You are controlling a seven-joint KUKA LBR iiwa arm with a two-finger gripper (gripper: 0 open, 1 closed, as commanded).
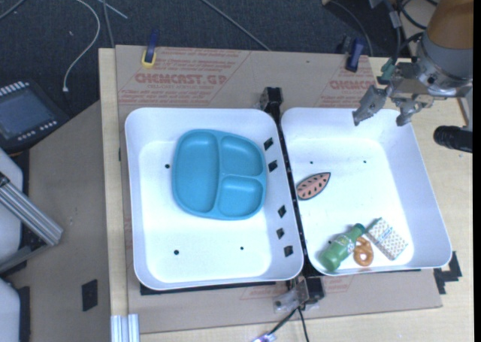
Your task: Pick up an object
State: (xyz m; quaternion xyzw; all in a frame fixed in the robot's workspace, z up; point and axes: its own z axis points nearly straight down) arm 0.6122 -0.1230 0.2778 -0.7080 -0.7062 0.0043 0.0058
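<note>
1. My gripper (pixel 386 110) hangs over the far edge of the right bin (pixel 421 183), fingers spread apart with nothing between them.
2. In that bin, a leaf-shaped piece (pixel 313 185) lies near the left wall; a green bottle (pixel 340 248), a small pretzel (pixel 363 253) and a patterned packet (pixel 388 238) cluster at the near edge.
3. The left bin (pixel 150 205) holds a blue divided plate (pixel 219 174).

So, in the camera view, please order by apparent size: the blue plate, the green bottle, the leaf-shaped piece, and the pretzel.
1. blue plate
2. green bottle
3. leaf-shaped piece, looking close to the bottle in size, so this order is unsure
4. pretzel
</note>
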